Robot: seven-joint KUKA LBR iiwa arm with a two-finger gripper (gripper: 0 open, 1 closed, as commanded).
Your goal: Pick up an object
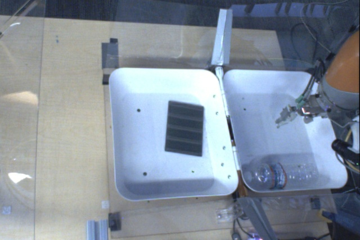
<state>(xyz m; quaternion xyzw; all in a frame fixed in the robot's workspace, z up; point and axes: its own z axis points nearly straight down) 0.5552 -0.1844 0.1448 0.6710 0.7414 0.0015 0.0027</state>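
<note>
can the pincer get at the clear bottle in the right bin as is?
Probably yes. The pincer hangs over the right bin, and the clear bottle lies on its side by the near wall with nothing on top of it. That wall may crowd the approach.

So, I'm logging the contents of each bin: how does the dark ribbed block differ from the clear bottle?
The dark ribbed block is opaque, flat and rectangular; the clear bottle is see-through and rounded. The block lies mid-floor in the left bin; the bottle lies on its side along the near wall of the right bin. Both rest loose, apart from the gripper.
</note>
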